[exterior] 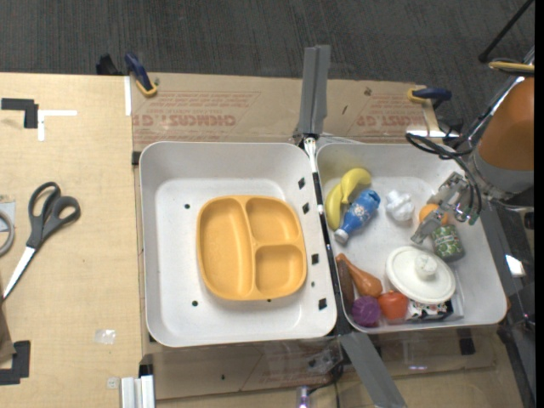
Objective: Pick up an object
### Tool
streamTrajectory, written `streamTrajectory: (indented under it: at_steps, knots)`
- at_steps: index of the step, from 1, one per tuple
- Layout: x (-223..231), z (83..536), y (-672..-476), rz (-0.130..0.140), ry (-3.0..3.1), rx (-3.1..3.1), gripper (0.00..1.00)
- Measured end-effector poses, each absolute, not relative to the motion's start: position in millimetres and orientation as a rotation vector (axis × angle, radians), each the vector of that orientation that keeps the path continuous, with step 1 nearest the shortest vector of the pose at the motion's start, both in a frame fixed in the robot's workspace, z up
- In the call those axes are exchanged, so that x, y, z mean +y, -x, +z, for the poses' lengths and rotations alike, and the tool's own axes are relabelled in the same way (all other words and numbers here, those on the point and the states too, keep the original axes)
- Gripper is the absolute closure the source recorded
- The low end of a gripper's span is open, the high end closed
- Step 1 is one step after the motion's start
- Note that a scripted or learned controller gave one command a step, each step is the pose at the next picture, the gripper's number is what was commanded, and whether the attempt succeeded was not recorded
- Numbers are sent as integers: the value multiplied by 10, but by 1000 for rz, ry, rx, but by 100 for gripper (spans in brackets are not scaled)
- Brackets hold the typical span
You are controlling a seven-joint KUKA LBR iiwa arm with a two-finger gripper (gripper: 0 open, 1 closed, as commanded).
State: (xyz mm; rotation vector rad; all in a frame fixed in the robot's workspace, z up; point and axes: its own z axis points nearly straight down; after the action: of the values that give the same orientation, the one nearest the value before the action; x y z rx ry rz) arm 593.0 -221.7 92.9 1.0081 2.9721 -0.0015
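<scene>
My gripper [440,218] hangs low over the right side of the right bin [489,308], coming in from the right. A small orange object [427,213] lies right against its tip, partly hidden by it. Just below sits a green patterned can [448,242]. Further left are a banana [343,191], a blue bottle [359,213] and a white crumpled piece [399,206]. A white round lid [420,273] lies toward the front of the bin. I cannot tell whether anything is held.
At the right bin's front lie a brown drumstick [357,276], a purple piece [365,311] and a red tomato [393,305]. The left bin [161,253] holds a yellow divided plate [252,246]. Scissors [42,223] rest on the bench at left.
</scene>
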Motion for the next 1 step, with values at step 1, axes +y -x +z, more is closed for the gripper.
streamTrajectory:
  at_steps: [1]
  knots:
    - [-1733, 932, -6405, 1, -1321, 2845, 0]
